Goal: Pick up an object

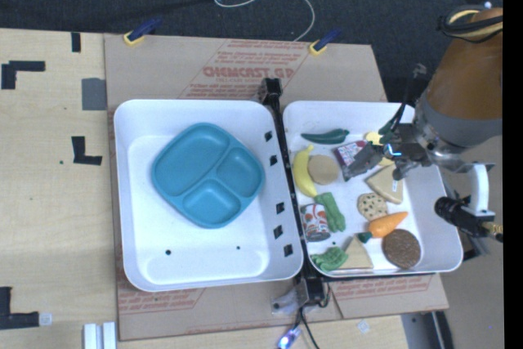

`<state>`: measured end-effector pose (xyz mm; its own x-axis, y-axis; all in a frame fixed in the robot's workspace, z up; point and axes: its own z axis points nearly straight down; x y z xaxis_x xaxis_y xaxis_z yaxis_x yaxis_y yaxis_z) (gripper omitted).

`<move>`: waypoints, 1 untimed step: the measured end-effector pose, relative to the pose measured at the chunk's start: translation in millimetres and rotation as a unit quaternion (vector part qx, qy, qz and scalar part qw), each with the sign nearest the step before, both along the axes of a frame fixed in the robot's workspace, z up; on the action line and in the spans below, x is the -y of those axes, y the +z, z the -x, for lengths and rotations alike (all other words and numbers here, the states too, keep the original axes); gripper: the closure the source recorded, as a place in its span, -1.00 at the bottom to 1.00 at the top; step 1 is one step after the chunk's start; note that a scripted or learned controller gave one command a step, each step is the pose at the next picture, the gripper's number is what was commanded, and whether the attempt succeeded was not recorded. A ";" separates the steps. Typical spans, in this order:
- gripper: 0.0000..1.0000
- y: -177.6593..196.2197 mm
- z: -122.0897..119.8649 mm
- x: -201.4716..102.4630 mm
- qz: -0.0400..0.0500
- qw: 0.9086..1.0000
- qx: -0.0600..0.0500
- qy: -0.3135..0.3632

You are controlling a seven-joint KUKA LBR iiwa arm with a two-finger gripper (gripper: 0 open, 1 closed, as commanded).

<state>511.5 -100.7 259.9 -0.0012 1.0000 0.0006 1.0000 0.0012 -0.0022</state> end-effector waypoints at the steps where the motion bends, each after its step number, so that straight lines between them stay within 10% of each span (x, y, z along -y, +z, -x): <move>1: -1.00 -32.8 30.1 -45.6 -0.001 1.000 -0.003 0.001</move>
